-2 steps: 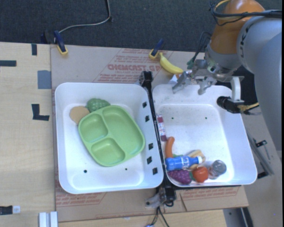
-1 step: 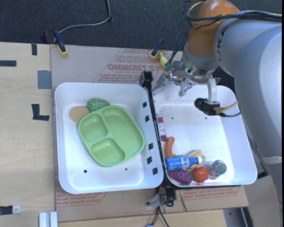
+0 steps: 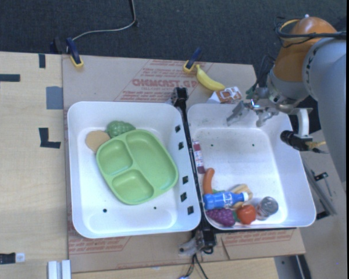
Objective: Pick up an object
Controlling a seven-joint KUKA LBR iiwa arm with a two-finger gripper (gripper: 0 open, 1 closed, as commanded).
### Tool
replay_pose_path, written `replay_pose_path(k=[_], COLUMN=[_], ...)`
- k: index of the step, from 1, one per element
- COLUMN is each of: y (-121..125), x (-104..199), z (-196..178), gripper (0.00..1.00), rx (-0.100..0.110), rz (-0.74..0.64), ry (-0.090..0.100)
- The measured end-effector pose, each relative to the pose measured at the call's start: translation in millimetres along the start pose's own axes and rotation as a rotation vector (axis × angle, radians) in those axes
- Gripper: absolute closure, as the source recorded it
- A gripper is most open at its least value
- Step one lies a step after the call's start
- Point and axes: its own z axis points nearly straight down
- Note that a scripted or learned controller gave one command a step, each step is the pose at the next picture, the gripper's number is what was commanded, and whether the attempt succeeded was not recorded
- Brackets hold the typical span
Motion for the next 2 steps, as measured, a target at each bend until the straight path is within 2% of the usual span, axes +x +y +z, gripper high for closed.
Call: replay_pose_path(k=[1, 2], y=[-14, 0], x=[111, 0], z=[-45, -41], gripper=[0.00, 0.00], rx=[-0.004, -0.001], rz=[-0.005, 0.000], ry=[0.004, 0.000])
